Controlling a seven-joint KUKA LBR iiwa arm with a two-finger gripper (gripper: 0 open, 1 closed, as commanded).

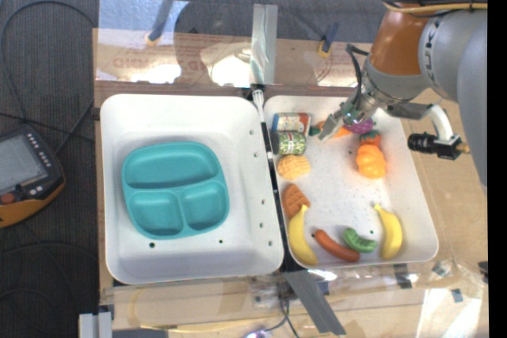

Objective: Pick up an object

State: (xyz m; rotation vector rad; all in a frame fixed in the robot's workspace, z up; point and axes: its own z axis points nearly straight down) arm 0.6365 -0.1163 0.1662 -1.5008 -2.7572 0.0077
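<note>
Several toys crowd the right bin (424, 237), gripper (339, 123) low at its upper middle, fingers seemingly apart and nothing held, so the purple toy (360, 125) just beside should be centred between them before closing.

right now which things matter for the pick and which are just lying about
For the pick:
- hand
- purple toy by the hand
- orange toy
- two bananas
- sausage
- can

Lying about:
- teal tray in left bin
- pendant
</note>
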